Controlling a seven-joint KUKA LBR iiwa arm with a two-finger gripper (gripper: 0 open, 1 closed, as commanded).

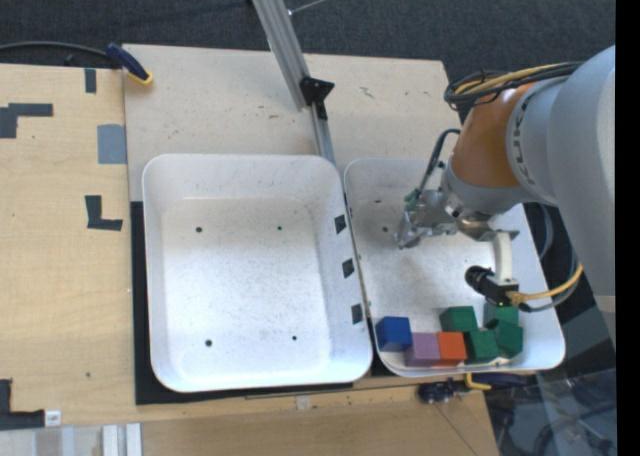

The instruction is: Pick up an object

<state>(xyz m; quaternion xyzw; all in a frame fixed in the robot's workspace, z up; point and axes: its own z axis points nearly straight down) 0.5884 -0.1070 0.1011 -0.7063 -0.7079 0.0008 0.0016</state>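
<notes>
My gripper (408, 234) hangs over the upper middle of the right bin (372, 184), pointing down at the bin floor. Nothing shows between its fingers. Several blocks lie along the right bin's near edge: a blue block (394, 333), a purple block (426, 347), an orange block (452, 346) and green blocks (482, 334). The gripper stands well above and to the left of this cluster, apart from it.
The left bin (160, 194) lies beside the right one, sharing a middle rim. A slanted metal pole (285, 39) runs down to the bins' far junction. Cables trail from the arm's wrist (500, 279) near the right bin's right side.
</notes>
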